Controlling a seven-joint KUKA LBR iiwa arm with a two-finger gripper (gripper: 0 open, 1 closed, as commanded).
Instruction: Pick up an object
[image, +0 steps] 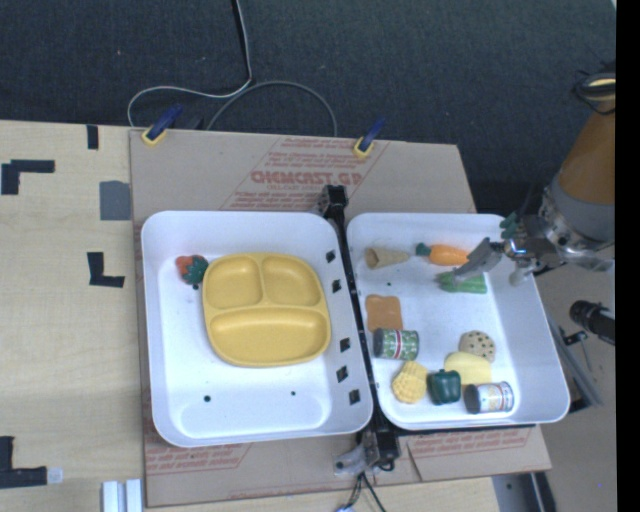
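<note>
I was the arm (590, 180) reaching in from the right, my gripper (492, 255) low over the upper right part of the right bin (545, 340). Whether it was spread or pressed together I could not tell.

The biggest thing before me was the left bin (165, 330), and in it the yellow divided plate (266, 308), with a small red and green toy (190, 267) just beside the plate's upper left corner.

The right bin held the smaller pieces. A green flat piece (463, 284) lay right under my tip, and an orange carrot (446, 254) sat just beside it, toward the divider. Further along were a tan cone (384, 258), a brown slab (383, 311), a green-labelled can (398, 344), a cookie (478, 346), a pale yellow piece (468, 368), a corn cob (410, 382), a dark green pepper (443, 386) and a second can (490, 397).

Nothing looked lifted; every piece seemed to rest on the bin floor. By my reckoning I had made the approach only, and the closing and raising were left, most likely on the green piece or the carrot.
</note>
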